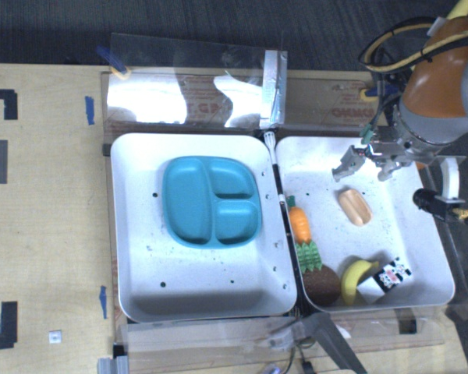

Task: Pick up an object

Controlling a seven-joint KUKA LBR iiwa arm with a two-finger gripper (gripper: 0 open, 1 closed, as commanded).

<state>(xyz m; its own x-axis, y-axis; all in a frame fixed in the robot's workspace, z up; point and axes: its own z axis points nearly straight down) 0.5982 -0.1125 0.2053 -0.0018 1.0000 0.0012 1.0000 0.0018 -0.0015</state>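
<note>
Two white bins are seen side by side from the fixed overhead camera. A blue divided plate (213, 201) lies in the left bin (132, 287). The right bin (429, 244) holds a hot dog (354, 206), a carrot (299, 225), a pineapple (317, 271), a banana (354, 279) and a black-and-white toy (390, 276). The gripper (366, 162) is positioned over the right bin's far edge, fingers spread apart, nothing between them. The hot dog lies just below it, untouched.
</note>
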